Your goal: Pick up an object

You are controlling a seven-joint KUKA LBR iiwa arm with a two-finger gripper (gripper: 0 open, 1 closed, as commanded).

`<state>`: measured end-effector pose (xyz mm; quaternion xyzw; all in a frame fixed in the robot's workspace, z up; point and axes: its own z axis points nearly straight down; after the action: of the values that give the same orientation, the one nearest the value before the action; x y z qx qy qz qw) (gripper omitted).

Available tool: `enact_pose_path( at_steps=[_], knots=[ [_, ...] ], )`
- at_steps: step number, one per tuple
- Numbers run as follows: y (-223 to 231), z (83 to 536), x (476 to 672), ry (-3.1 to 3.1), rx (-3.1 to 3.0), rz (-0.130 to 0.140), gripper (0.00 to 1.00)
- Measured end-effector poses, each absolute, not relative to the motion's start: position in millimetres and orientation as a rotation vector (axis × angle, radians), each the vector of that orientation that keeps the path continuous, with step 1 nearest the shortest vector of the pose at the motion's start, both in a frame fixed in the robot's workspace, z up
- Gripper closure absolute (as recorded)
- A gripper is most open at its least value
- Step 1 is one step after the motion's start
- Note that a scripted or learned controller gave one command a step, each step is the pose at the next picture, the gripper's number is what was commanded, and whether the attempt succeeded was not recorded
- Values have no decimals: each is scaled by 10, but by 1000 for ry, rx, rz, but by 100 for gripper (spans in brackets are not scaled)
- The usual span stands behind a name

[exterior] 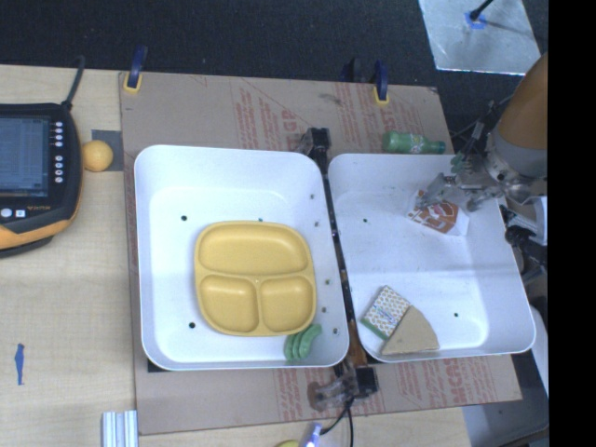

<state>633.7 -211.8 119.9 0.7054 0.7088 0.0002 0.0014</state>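
My gripper (453, 189) hangs low over the far right corner of the right bin (484, 277), with the arm coming in from the right edge. Directly at its tip lies a small red and white packet (438, 215), on or just above the bin floor; I cannot tell whether the gripper touches it. At the near side of the same bin a green and white patterned pad (385, 310) leans against a tan wedge (412, 333). The left bin (158, 250) holds a yellow divided plate (254, 277) and a small green object (302, 343) at its near right corner.
A green bottle (413, 142) lies on the cardboard behind the right bin. A tablet controller (33, 175) and a yellow ball (97, 155) sit on the bench at far left. Clamps hold the cardboard's edges.
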Motion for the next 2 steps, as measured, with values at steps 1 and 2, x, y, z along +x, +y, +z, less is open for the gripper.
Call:
enact_pose_path(
  at_steps=[1, 2],
  knots=[
    [-2120, 1409, 6568, 2226, 2218, 0, 0],
    [-1820, 1315, 6505, 2229, 2218, -4, 0]
  ],
)
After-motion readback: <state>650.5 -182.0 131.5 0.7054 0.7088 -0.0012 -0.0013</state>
